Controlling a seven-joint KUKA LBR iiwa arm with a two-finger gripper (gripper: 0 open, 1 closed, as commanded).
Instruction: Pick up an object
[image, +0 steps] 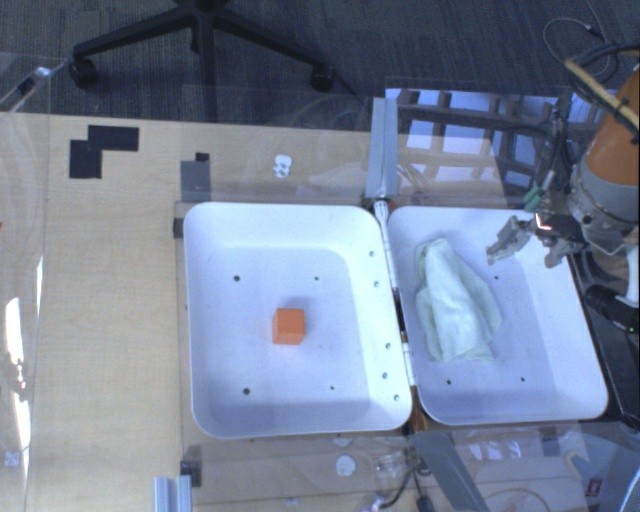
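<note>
gripper (530, 240) hangs over right bin (590, 390) at cloth's (455, 305) two o'clock, jaws apart, empty, likely lining up a grab.

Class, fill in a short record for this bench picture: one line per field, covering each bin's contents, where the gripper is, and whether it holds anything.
left bin: small orange cube near the middle
right bin: crumpled pale green cloth, left of centre
gripper: over the right bin's upper right part, fingers spread
held: nothing between the fingers
task stage: nothing picked up yet
</note>
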